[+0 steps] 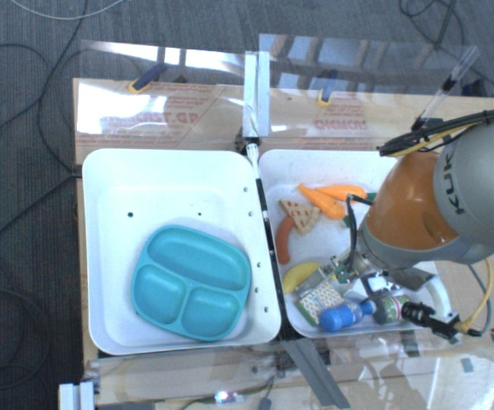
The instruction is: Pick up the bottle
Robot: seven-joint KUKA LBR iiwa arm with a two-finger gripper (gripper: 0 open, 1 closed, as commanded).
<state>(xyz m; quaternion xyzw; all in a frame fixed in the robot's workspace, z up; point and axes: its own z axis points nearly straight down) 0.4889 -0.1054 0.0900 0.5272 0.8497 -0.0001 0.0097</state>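
Two shallow white bins sit side by side on the bench, their inner walls touching along a dark seam. The left bin (110, 186) carries one thing: a teal plate (192, 282) with three compartments, lying flat and slightly turned, toward the bin's near edge and right wall. The right bin (315, 162) carries several small things. A red sausage (282, 239) lies along its left wall. Just right of that, a tan waffle piece (299, 214) rests toward the far half, and an orange carrot (326, 201) with a second orange piece behind it lies nearer the far edge. A yellow banana (300, 276) lies near the left wall in the near half, with a pale checked block (319, 298) just beside it toward the near edge. The bottle (348, 314), blue with a clear body and a green label, lies on its side along the near edge of the right bin, its blue end pointing left. The arm (426, 203), grey with an orange band, reaches in over the right bin's right half. The gripper (355, 273) hangs just above the bottle and the checked block; whether it is spread or closed cannot be told, and nothing can be seen held in it.
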